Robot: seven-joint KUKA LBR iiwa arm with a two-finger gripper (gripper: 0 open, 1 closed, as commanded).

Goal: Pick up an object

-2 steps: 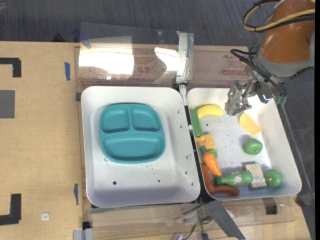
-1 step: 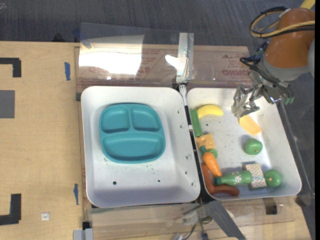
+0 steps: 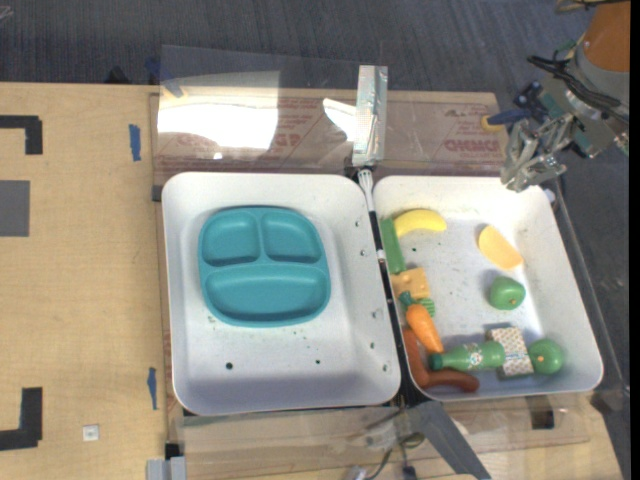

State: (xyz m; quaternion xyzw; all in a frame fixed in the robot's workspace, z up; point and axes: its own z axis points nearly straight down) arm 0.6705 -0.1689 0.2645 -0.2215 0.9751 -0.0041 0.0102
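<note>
- Hung above the far right corner of the right bin (image 3: 570,268): gripper (image 3: 522,176), fingers pointing down over the rim; nothing seen between them; whether spread or pressed together, impossible to tell at this size.
- Lay inside the right bin, all apart from the gripper: yellow banana (image 3: 420,223) near the far left corner; orange-yellow slice (image 3: 499,247) toward the far right side; green round fruit (image 3: 506,292) just nearer than that slice.
- Ran along the right bin's left wall: green pod (image 3: 390,248), small yellow-orange piece (image 3: 412,285), carrot (image 3: 424,327), one after another toward the near edge.
- Crowded the right bin's near edge: green bottle (image 3: 470,357) lying on its side, patterned block (image 3: 512,349) touching it, green pear-like piece (image 3: 546,356) at the block's right, red sausage (image 3: 447,380) nearest the rim.
- Sat beside the right bin, to its left: left bin (image 3: 200,368), holding a teal divided plate (image 3: 265,266) with three compartments.
</note>
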